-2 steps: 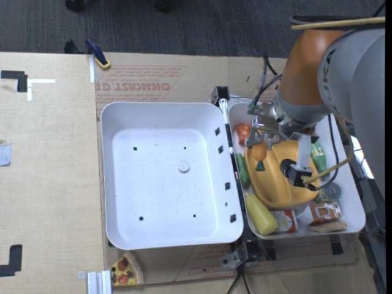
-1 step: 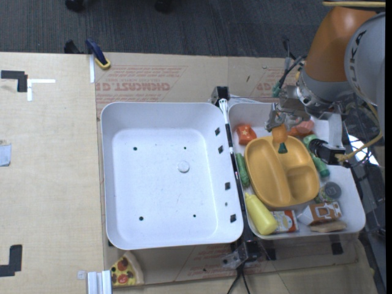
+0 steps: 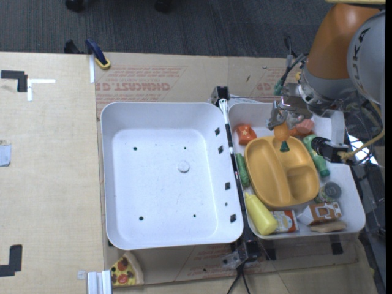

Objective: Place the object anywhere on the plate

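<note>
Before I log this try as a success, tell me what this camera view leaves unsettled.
- Gripper fingers: too small and blurred; grip on the small orange object unclear.
- Orange object over the divided yellow plate: touching or above, unclear.
- Salmon-pink item: partly hidden by the gripper.

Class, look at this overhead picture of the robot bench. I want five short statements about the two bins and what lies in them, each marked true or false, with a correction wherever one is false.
1. The yellow plate lies in the left bin. False: it lies in the right bin.
2. The plate has divided compartments. True.
3. The gripper is above the plate's far rim, with a small orange object at its tip. True.
4. A yellow bottle lies in the right bin's near left corner. True.
5. The left bin is heaped with toys. False: its white floor shows.
</note>
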Available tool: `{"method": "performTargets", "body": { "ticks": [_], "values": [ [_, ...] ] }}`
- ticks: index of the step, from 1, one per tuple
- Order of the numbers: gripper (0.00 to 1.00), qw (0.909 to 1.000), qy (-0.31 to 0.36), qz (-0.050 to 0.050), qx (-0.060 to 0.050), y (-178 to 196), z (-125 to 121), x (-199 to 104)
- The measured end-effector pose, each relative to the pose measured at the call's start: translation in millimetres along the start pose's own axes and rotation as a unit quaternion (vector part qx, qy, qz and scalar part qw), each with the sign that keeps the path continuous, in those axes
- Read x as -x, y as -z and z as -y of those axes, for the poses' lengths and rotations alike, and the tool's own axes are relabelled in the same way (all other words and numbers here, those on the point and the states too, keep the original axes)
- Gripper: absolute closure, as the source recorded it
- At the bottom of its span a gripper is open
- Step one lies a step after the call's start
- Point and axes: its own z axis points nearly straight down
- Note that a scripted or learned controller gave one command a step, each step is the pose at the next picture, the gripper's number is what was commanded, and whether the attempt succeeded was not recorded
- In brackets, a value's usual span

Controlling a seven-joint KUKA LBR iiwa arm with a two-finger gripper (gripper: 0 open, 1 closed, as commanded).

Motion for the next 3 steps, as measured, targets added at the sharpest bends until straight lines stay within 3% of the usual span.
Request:
{"method": "performTargets", "body": {
  "ticks": [1,2,3],
  "values": [
    [1.0,1.0,0.0,0.001,-0.001,8,0,1],
    [1.0,0.9988,0.049,-0.002,-0.001,-34,45,-89],
    [1.0,0.9988,0.048,-0.001,-0.001,-26,44,-88]
  ]
}}
